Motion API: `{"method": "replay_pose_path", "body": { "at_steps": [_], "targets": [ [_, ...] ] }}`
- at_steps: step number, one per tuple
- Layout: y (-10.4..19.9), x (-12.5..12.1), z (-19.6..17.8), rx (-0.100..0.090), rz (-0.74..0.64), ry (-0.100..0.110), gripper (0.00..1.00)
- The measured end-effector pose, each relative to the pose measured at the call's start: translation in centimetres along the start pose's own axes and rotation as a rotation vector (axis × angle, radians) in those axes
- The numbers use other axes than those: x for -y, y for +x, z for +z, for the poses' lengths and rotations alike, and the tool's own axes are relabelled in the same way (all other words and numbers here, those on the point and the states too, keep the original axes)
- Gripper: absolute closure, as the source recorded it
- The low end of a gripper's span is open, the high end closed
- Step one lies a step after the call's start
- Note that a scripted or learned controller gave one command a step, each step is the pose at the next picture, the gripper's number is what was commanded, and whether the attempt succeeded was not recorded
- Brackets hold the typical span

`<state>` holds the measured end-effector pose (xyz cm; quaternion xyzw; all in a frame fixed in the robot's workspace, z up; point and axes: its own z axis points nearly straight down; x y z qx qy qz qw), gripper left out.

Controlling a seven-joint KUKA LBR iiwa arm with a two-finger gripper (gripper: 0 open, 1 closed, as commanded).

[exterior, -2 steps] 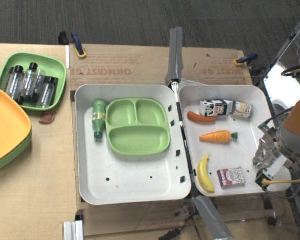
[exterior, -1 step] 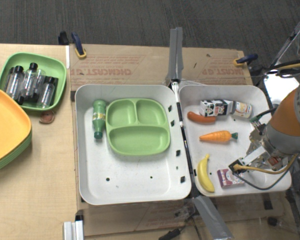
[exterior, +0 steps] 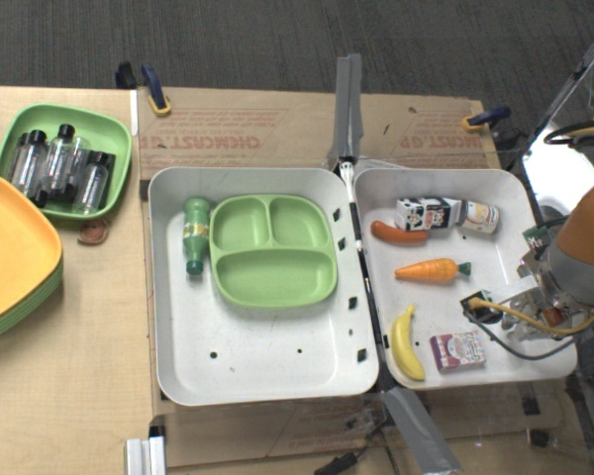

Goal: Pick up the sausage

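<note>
The sausage (exterior: 397, 233), reddish-brown and slightly curved, lies in the upper left part of the right bin (exterior: 515, 188), just below a small milk carton (exterior: 423, 213). My gripper (exterior: 541, 305) hangs low over the bin's right side, well to the right of the sausage and below it in the view, with the carrot (exterior: 431, 271) lying between them. Nothing can be seen held in it.
The right bin also holds a small jar (exterior: 481, 216), a banana (exterior: 407, 344) and a pink packet (exterior: 457, 350). In the left bin (exterior: 267, 364) are a green divided plate (exterior: 273, 250) and a green bottle (exterior: 195, 234). Outside on the left sit yellow plates (exterior: 15, 265) and a green tray of bottles (exterior: 64, 161).
</note>
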<state>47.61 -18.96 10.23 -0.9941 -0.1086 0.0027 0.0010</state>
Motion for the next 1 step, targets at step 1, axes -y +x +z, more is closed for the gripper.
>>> {"method": "replay_pose_path", "body": {
  "at_steps": [1],
  "targets": [
    [-0.72,-3.16,-0.45,0.0,-0.117,0.0,1.0]
  ]
}}
